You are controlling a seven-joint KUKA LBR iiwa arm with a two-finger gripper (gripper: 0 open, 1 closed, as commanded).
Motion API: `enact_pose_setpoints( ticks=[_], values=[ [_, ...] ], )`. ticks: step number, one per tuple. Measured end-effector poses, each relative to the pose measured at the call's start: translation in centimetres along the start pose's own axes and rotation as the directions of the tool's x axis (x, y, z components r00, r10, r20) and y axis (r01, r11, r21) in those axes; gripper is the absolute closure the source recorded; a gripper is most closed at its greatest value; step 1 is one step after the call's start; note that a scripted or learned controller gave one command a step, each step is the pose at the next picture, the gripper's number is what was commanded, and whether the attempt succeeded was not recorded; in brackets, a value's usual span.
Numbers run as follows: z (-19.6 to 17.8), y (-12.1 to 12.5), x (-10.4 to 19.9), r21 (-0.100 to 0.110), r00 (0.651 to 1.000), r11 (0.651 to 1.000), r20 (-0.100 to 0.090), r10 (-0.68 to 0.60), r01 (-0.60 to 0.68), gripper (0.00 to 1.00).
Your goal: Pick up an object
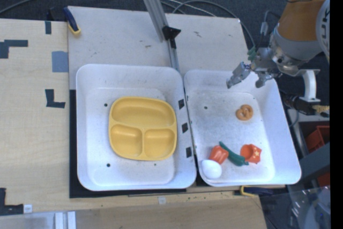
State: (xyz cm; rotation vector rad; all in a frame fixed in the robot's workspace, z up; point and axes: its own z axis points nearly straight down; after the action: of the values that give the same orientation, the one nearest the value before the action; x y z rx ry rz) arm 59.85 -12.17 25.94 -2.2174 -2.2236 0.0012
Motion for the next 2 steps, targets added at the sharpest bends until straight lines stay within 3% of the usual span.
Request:
enact_pose_setpoints(
  ticks=[1, 2],
  values=[
    [0.0, 0.0, 0.0, 0.0, 1.0, 1.0, 0.0, 0.0, 0.0, 0.0],
    [4.9, -0.9, -0.4, 0.005, 1.0, 1.0, 0.001, 0.002, -0.002, 0.0]
  ],
)
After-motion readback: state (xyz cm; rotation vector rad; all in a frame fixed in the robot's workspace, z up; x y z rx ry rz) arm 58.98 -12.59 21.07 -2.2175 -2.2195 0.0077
